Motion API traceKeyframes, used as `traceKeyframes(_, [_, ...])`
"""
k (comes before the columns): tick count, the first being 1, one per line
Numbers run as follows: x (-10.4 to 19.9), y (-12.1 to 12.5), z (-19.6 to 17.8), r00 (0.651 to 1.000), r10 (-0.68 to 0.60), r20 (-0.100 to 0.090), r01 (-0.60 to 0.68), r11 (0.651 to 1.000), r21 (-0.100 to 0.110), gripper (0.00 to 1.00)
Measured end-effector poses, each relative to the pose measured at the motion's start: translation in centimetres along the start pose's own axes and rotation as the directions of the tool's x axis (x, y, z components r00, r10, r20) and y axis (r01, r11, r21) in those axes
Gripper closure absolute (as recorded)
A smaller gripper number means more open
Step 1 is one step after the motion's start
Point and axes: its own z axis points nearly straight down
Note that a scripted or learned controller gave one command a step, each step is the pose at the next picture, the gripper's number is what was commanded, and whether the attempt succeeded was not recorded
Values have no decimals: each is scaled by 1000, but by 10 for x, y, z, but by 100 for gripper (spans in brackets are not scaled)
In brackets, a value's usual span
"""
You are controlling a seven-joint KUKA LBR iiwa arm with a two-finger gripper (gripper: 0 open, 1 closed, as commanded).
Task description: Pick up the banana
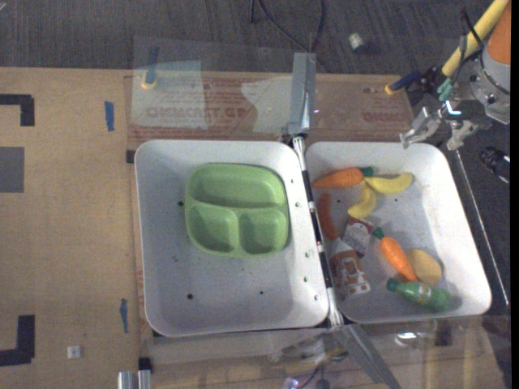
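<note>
hanging above the top right corner of the right bin (474, 241), the gripper (436, 128) has its two fingers spread apart with nothing between them and touches none of the objects. the banana (388, 184) lies in the upper part of that bin, just right of a carrot (340, 177) and touching a smaller yellow piece (363, 203), well apart from the gripper. a second carrot (396, 257), a lemon (425, 267), a green bottle (419, 293) and a brown bottle (349, 271) lie lower down, and a green divided plate (238, 209) sits in the left bin (162, 282).
</note>
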Motion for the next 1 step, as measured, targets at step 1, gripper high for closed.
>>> traceKeyframes(1, [2,-12,155,1000,-18,0,18,1000,1,0])
